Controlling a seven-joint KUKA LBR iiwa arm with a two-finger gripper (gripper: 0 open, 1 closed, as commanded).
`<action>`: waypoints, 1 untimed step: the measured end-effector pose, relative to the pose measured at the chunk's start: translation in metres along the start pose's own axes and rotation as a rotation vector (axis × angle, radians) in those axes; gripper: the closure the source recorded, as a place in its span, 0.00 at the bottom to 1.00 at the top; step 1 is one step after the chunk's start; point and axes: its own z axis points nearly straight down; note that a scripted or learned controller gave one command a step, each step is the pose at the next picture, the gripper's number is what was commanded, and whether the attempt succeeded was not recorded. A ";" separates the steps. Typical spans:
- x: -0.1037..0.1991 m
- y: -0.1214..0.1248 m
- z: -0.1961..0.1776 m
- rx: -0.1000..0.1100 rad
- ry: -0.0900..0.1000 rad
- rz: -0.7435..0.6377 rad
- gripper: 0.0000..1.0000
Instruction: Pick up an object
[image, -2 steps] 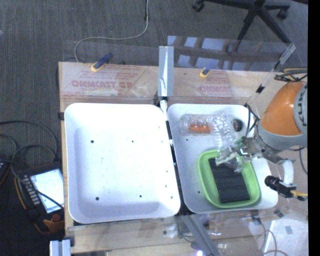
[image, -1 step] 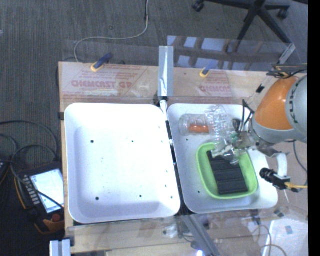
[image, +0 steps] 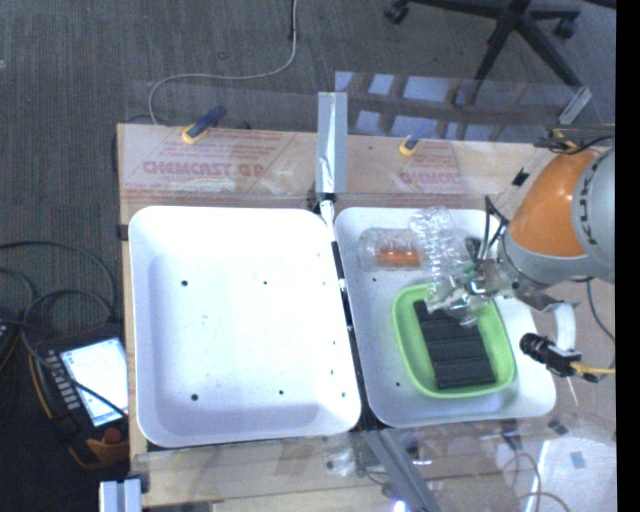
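Our claw (image: 462, 292) hovers at the green tray's (image: 406, 345) rim — we cannot tell its grip — likely targeting the black block (image: 457, 352).

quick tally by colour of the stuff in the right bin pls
Right bin contents:
green: 1, the green tray
black: 1, the black ridged block lying in that tray
clear: 1, the clear plastic piece
clear with orange inside: 1, the small packet
total: 4
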 end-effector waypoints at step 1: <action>0.033 0.028 -0.080 0.029 0.008 0.086 1.00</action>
